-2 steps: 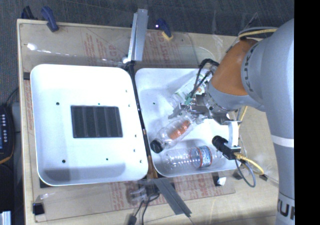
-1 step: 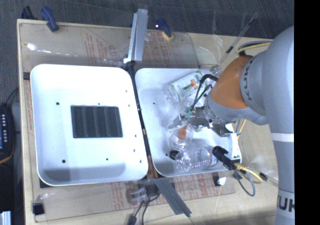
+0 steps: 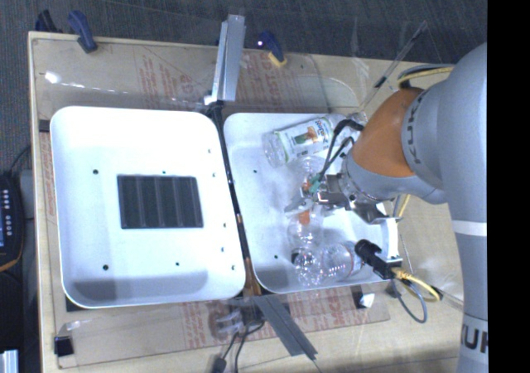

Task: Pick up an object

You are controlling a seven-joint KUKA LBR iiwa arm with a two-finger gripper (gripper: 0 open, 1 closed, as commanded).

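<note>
The grey arm (image 3: 439, 139), its orange band (image 3: 389, 143) catching the light, is reaching in from the right of the frame over the right-hand bin (image 3: 248, 197) on the counter (image 3: 124, 73). Its hand (image 3: 319, 191) is hanging low at the centre of that bin, among a scatter of clear plastic items; whether it is spread or pressed together cannot be told from this angle, and nothing can be seen between its tips. A clear bottle (image 3: 300, 139) with a white and green label is lying on its side at the upper middle of the bin, just above the hand. More clear bottles (image 3: 321, 262) are resting in a cluster near the bin's lower edge, just below the hand. The left bin (image 3: 83, 139) is sitting beside it, carrying a dark ribbed panel (image 3: 160, 201) at its centre. Blue clamps (image 3: 81, 30) are gripping the counter's upper edge.
</note>
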